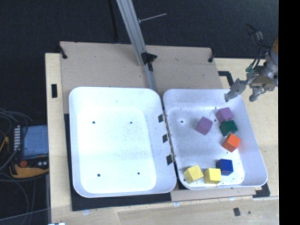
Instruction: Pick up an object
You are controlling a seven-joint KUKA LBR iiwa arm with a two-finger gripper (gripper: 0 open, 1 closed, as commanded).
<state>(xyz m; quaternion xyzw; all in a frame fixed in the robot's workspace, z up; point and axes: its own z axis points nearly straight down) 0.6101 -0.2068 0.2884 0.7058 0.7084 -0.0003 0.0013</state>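
Blocks lie scattered in the right bin (243,108), the reference landmark for all positions below. Seven are visible. A purple block (204,125) rests near the bin's centre, apart from the others. A second purple block (224,114) sits toward the bin's far right side, with a dark green block (228,127) touching or just beside it on the near side. An orange block (231,142) lies just nearer than the green one, close to the bin's right wall. A blue block (225,166) sits in the near right part of the bin. Two yellow blocks occupy the near edge: one (193,174) toward the near left corner, the other (213,175) just beside it and next to the blue block.

The gripper (244,91) hangs over the bin's far right corner, above the rim, well apart from every block. Its two fingers are spread apart, with nothing between them. One fingertip (231,94) points toward the bin's interior.

The left bin (77,100) adjoins the right bin along its left wall. A metal pole (133,27) slants away from the far left corner of the right bin.
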